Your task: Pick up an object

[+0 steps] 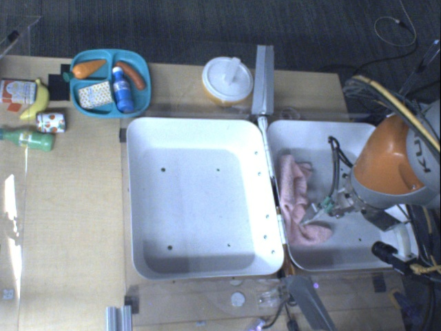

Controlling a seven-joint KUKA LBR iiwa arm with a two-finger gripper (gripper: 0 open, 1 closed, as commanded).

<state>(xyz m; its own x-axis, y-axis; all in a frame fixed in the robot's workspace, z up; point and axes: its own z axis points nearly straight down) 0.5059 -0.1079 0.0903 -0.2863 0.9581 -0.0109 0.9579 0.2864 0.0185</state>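
A crumpled pink cloth [296, 198] lies along the left wall of the right bin [358, 250]. My gripper [321, 208] is low in that bin, pointing left, with its tip at the cloth's right edge near the lower half. The grey arm with its orange band [387, 163] reaches in from the right, above the bin's right side. A thin black cable [335, 158] loops up from the wrist.
The left bin [200, 192] sits beside it, across a metal divider [262, 81]. Behind the bins stand a white lidded cup [227, 79] and a blue tray [110, 83] of toy food. A banana [36, 100], a can [50, 122] and a green bottle [27, 139] lie far left.
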